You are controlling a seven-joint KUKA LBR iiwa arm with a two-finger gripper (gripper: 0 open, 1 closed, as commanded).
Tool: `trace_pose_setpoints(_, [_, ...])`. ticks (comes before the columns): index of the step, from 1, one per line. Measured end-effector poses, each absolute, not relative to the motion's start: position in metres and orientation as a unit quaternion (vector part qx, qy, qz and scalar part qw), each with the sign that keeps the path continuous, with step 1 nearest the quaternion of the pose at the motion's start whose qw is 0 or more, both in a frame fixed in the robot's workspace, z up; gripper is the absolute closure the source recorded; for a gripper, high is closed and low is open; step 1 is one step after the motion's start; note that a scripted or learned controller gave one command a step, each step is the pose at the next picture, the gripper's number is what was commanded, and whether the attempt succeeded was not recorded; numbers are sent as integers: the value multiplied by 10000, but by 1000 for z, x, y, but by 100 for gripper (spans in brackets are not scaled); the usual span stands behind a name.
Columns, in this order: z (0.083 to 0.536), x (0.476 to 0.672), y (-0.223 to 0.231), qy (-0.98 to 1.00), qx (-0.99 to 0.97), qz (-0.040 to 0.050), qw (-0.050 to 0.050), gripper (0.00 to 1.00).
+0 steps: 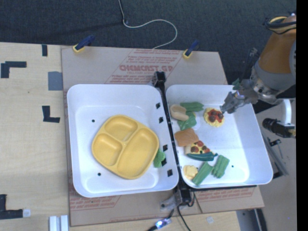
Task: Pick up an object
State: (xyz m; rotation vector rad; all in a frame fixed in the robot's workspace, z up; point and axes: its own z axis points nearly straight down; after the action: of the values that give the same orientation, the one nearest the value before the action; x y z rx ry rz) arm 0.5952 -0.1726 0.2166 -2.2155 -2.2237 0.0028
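The right bin (250, 148) holds several toy foods: a small round yellow piece with red topping (214, 117), a tan bun (178, 112), green pieces (192, 106), a pizza slice (195, 147) and green beans (213, 167). My gripper (230, 103) hangs over the bin's upper right part, just right of and above the yellow and red piece. Nothing shows between its fingers.
The left bin (82, 109) holds a yellow divided plate (125, 146), and a small green piece (159, 157) lies at its right wall. A black divider (165, 124) runs between the bins. A white cable (144, 23) lies on the cardboard behind them.
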Motion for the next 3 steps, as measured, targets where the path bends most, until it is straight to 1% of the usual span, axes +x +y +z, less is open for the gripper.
trace_pose_setpoints(1, [207,581,-117,-7088,-7054,7,16,100])
trace_pose_setpoints(2, [219,572,-70,-7091,-7051,1,14,100])
trace_pose_setpoints(3, [229,553,-19,-7092,-7050,6,18,100])
